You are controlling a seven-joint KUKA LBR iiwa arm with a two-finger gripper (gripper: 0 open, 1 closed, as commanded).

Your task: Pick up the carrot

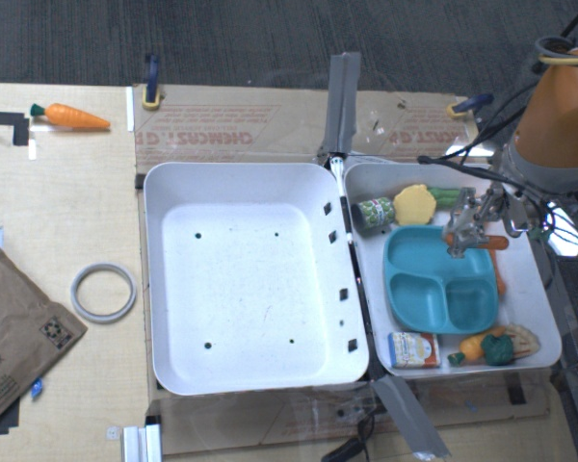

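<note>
A slim orange carrot (494, 243) lies across the upper right corner of a teal divided tray (405, 296) in the right bin (547, 320). My gripper (459, 234) hangs right over the carrot's left end and hides part of it. From this angle I cannot make out whether the carrot is gripped or just lying beneath. The arm's orange band (557, 114) rises at the right edge. A second toy carrot (69, 116) with a green top rests on the bench at the far upper left, outside both bins.
In the right bin, a yellow item (414, 204) and a green can (374, 213) sit behind the tray. A small carton (411, 348) and an orange-and-green toy (486, 346) sit in front. The left bin (241, 277) is alongside. A tape roll (103, 291) and a cardboard box (14, 325) lie on the bench.
</note>
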